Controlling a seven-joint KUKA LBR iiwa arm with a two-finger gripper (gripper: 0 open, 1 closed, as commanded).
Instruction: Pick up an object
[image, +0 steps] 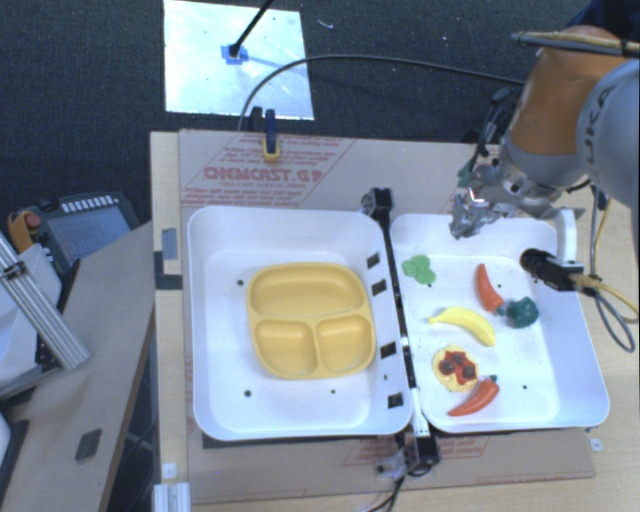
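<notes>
We see the arm (575, 110) at upper right, its gripper (468, 218) over the right bin's (560, 400) top edge; finger state we cannot tell. Left bin (220, 250) holds a yellow tray (305, 320). Right-centre lie banana (465, 324), carrot (488, 288), pizza (455, 367), chilli (476, 397), green leaf (418, 269)

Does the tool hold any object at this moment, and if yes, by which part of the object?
Nothing is held. The tool hangs over the far edge of the right bin, with no object between its fingers; the toys lie apart from it.
</notes>
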